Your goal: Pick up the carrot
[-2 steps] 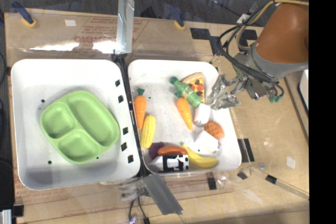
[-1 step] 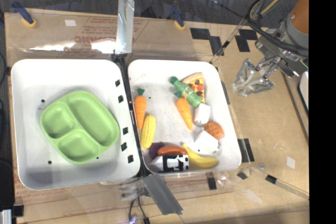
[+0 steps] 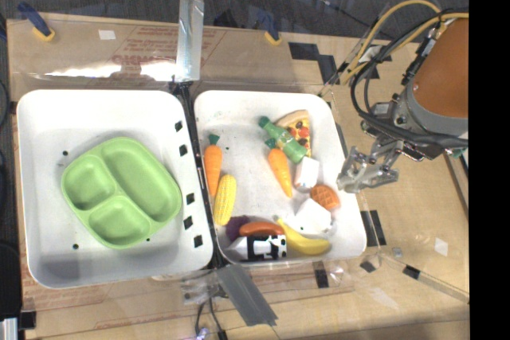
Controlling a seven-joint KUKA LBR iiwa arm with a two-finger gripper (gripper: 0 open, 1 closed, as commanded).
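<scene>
Gripper [image 3: 365, 171] hangs just outside the right bin's [image 3: 239, 103] right wall, over bare bench, holding nothing; whether it stands wide or narrow I cannot tell from here; the nearer carrot [image 3: 280, 170] lies to its left in the middle of that bin, long axis running up and slightly left, leafy end far, beside a white block [image 3: 307, 172]; a second carrot [image 3: 212, 163] rests against the bin's left wall above the corn [image 3: 224, 198]; toys crowd close, so room is tight; farther left, a green tray [image 3: 119, 191] sits in the left bin [image 3: 36, 111].
</scene>
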